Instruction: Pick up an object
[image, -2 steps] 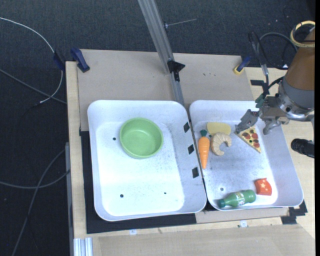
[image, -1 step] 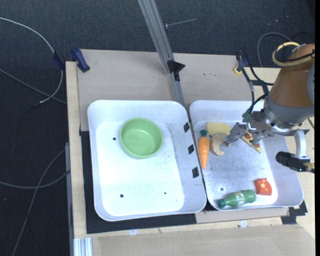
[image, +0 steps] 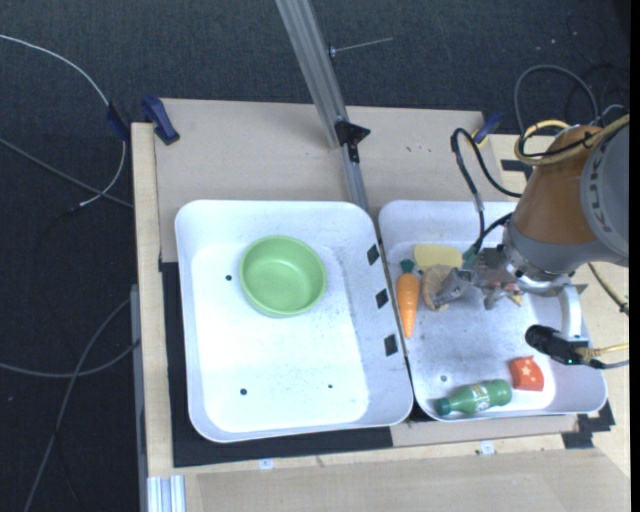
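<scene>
Gripper (image: 462, 285), opening hard to judge, crowds carrot (image: 408, 303) near right bin (image: 480, 370)'s left wall; middle open.

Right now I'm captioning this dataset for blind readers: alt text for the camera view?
A grey-and-orange robot arm's gripper hangs low in the right white bin, near a toy carrot and yellow block; a green bottle lies nearer the front. The left bin holds a green bowl.
</scene>
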